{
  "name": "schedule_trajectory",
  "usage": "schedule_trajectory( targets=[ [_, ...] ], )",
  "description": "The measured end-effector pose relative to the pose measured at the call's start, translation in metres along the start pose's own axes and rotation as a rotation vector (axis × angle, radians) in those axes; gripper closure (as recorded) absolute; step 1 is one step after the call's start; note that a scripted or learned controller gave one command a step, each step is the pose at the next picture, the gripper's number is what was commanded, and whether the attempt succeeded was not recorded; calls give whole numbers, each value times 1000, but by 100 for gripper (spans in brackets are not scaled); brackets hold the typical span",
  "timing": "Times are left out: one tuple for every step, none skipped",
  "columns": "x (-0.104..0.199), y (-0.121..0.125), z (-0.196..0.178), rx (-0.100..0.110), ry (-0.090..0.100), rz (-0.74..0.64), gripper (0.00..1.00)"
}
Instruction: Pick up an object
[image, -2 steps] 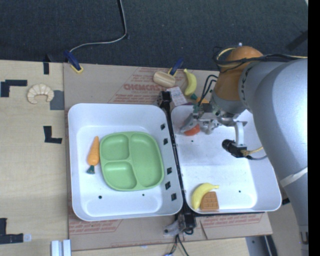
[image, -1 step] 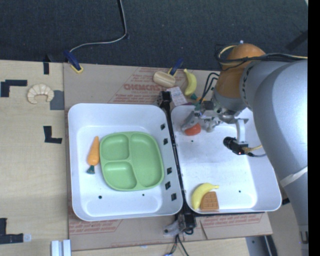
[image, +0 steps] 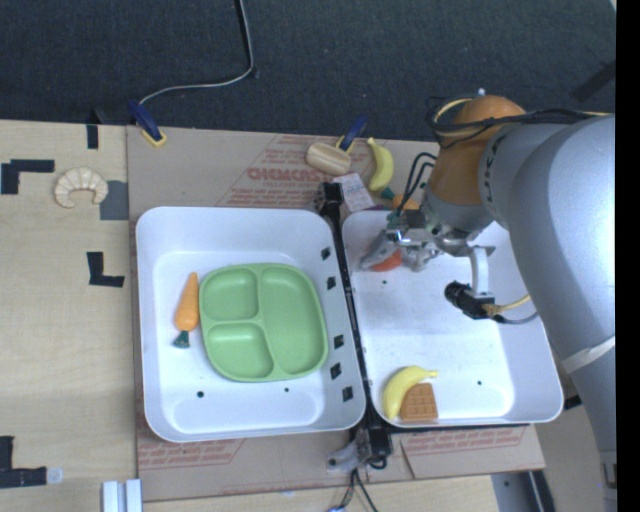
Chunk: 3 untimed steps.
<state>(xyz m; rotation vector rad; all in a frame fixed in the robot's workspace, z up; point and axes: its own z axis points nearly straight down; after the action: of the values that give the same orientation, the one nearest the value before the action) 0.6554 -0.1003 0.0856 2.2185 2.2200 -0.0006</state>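
Note:
My gripper (image: 405, 243) hangs low over the far left corner of the right bin (image: 500, 395), under the orange wrist band. A small red-orange object (image: 383, 264) lies on the bin floor just below and left of it, partly hidden by the gripper. I cannot tell whether they touch. A yellow banana (image: 404, 381) and a brown waffle-like piece (image: 420, 403) lie together at the near edge of the right bin. In the left bin (image: 165, 400) a green divided plate (image: 265, 322) sits in the middle, with an orange carrot (image: 187, 303) along its left side.
Behind the bins on the cardboard lie a bread roll (image: 327, 157), a second banana (image: 380, 165) and a small box (image: 352, 190). A croissant (image: 80, 187) rests on the bench at far left. The bulky grey arm (image: 570, 230) covers the right bin's right side.

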Motion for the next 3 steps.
schedule_trajectory(
  targets=[
    [-1,7,0,1,2,-1,0],
    [-5,14,0,0,3,-2,0],
    [-1,12,0,0,1,0,0]
  ],
)
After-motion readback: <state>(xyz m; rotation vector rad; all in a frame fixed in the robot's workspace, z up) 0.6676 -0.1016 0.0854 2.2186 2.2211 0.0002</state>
